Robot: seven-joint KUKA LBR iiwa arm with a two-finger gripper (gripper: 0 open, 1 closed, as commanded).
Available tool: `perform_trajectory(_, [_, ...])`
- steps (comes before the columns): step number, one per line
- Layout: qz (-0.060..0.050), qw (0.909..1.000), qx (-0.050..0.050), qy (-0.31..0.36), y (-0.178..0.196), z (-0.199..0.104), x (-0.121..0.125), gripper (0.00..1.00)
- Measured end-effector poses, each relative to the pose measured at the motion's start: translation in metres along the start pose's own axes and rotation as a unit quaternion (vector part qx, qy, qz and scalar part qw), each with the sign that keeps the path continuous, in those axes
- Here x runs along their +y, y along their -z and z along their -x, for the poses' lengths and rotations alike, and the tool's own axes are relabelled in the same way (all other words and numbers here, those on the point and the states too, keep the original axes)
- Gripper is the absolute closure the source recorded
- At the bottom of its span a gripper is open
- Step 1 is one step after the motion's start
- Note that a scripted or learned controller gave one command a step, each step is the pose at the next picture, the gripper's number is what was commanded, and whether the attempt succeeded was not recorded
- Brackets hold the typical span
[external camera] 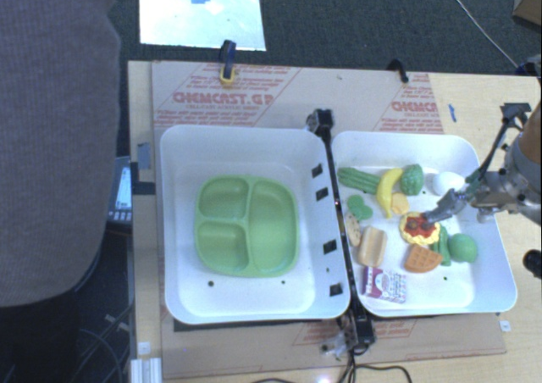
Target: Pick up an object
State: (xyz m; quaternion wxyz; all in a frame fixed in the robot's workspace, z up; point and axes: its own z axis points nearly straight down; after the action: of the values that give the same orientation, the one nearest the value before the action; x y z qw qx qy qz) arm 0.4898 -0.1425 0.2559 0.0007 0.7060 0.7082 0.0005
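Fingers (440, 212) sit over crowded toys, near the right bin's (495, 271) wall.

High slanted view over both bins (254, 140)

- Both white bins (254, 140) look like smooth, slightly glossy plastic.
- The green divided tray (247, 226) is matt plastic.
- The toy foods (406, 220) look like smooth moulded plastic.
- The bench board (254, 93) looks like printed cardboard.
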Motion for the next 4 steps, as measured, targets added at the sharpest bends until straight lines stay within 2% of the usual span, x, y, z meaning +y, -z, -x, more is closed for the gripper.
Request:
perform_trajectory(1, [-0.002, 1.0, 0.001, 0.002, -0.083, -0.028, 0.066, 0.0])
perform_trajectory(2, [0.006, 1.0, -0.001, 0.001, -0.158, -0.028, 0.011, 0.0])
perform_trajectory(3, [0.007, 1.0, -0.002, 0.002, -0.167, -0.054, 0.092, 0.0])
perform_trajectory(4, [0.002, 1.0, 0.0, -0.002, -0.168, 0.013, 0.13, 0.0])
